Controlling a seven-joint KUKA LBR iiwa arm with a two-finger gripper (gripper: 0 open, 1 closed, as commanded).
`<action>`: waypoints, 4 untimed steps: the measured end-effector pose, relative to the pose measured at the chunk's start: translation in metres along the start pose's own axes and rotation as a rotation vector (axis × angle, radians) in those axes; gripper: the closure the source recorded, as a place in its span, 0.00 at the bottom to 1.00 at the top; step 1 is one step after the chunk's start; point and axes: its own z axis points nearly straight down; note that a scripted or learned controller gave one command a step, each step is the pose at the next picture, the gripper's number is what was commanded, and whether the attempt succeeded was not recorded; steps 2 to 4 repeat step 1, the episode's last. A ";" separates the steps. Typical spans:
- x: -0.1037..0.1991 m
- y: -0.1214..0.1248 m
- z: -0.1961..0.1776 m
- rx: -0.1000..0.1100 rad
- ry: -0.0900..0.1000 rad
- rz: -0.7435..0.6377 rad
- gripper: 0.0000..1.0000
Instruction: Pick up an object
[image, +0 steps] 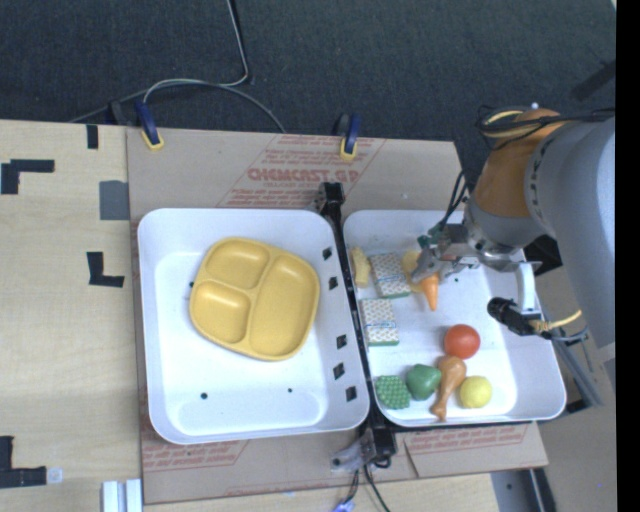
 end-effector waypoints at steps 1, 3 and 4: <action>0.080 -0.004 -0.085 -0.003 0.001 0.000 1.00; 0.080 -0.004 -0.085 -0.003 0.001 0.000 1.00; 0.080 -0.004 -0.085 -0.003 0.001 0.000 1.00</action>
